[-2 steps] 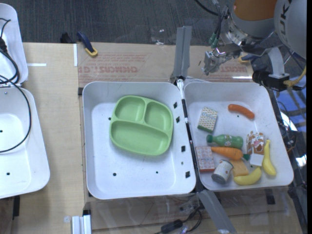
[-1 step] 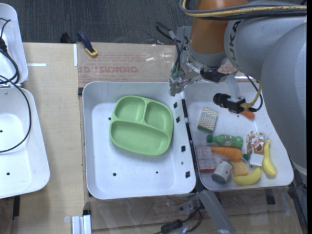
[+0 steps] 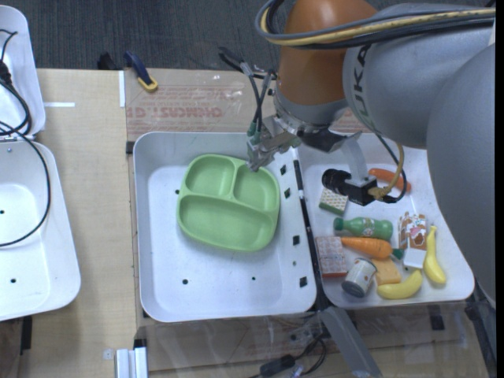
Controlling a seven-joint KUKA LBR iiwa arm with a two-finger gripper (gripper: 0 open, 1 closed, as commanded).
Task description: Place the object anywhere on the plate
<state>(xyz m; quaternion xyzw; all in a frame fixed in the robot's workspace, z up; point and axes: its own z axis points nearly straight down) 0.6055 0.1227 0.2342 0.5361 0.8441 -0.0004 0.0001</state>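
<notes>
A light green divided plate (image 3: pixel 228 203) lies in the left-hand white bin (image 3: pixel 157 235). My gripper (image 3: pixel 260 154) hangs over the plate's upper right compartment, at its far rim. I see no object between its tips or on the plate. The toy foods lie in the right-hand bin (image 3: pixel 453 278): a carrot (image 3: pixel 367 246), a green bottle (image 3: pixel 364 227), a small can (image 3: pixel 358 278) and two bananas (image 3: pixel 400 288).
The right bin also holds a waffle piece (image 3: pixel 333 202), a pink block (image 3: pixel 330 255), a cheese wedge (image 3: pixel 387 272) and a printed packet (image 3: pixel 412 232). A blue-and-yellow clamp (image 3: pixel 140 71) lies on the bench behind the bins. The big arm overhangs the right bin.
</notes>
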